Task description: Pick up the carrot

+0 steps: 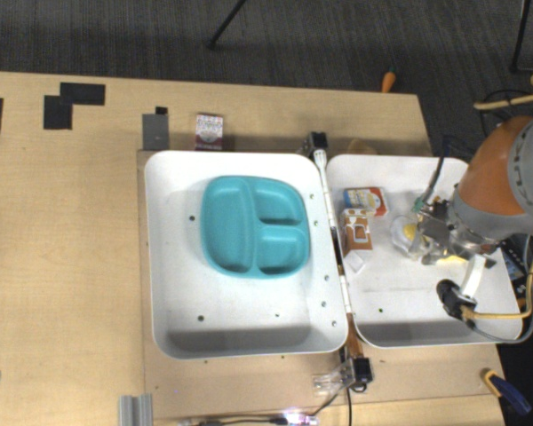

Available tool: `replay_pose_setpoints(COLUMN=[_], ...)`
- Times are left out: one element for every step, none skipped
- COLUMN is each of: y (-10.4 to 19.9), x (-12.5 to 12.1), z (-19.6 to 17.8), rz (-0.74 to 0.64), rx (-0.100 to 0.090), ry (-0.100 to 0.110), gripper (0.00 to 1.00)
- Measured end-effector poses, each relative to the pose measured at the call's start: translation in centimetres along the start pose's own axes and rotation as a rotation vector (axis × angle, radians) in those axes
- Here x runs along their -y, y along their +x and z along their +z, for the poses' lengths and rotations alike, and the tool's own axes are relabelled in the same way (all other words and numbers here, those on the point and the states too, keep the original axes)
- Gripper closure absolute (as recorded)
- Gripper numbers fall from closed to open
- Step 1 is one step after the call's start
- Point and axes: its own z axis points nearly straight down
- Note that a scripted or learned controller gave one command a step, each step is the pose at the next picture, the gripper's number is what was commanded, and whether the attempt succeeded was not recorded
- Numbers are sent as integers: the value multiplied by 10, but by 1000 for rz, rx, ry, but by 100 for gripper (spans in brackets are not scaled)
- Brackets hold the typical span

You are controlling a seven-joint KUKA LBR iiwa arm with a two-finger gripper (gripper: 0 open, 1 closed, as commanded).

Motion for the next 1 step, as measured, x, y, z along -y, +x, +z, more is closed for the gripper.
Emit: replay_pose_setpoints(y=[-21], x=[-88], z=[9], rz=[-225], rx=[2], ry=[-7], gripper=[100])
